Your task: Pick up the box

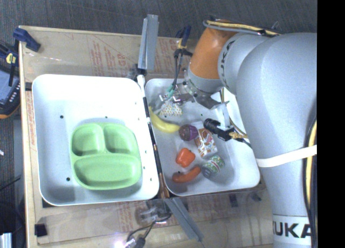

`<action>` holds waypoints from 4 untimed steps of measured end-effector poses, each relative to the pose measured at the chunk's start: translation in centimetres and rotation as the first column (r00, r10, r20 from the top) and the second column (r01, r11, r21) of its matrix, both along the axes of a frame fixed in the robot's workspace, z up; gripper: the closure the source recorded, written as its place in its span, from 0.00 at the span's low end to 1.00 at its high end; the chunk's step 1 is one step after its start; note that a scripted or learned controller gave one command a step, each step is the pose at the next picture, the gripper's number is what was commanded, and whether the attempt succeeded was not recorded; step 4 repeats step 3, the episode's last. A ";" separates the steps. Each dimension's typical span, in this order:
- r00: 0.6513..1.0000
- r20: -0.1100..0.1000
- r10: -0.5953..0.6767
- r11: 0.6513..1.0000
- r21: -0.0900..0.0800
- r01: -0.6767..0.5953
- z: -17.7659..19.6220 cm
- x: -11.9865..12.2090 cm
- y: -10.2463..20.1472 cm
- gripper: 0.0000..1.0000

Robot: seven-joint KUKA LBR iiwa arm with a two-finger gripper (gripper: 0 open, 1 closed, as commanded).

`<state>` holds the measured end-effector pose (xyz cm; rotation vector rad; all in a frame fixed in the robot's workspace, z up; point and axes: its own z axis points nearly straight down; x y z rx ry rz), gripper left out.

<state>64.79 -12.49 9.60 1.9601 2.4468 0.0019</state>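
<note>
Arm: large, rounded, smooth light-grey shells. An orange band is seen above the wrist. A thin pale seam line crosses the grey housing. Part of the white lettering "UKA" is seen low down.

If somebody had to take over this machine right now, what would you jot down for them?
Gripper: low in the far left corner of the right bin, beside the banana; whether it grips anything cannot be seen.
Box: lying mid-bin, apart from the gripper, next to the purple fruit and the can.
Left bin: holds the green tray.
Done: nothing yet; the box is not lifted.
Left: move to the box, grasp it, raise it.
</note>
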 end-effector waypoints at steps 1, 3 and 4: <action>1.000 0.002 0.002 1.000 0.000 -0.002 1.2 0.1 0.0 1.00; 0.985 -0.006 0.175 0.985 0.002 -0.175 13.6 -1.2 3.5 0.00; 0.985 -0.006 0.175 0.985 0.002 -0.175 13.6 -1.2 3.5 0.00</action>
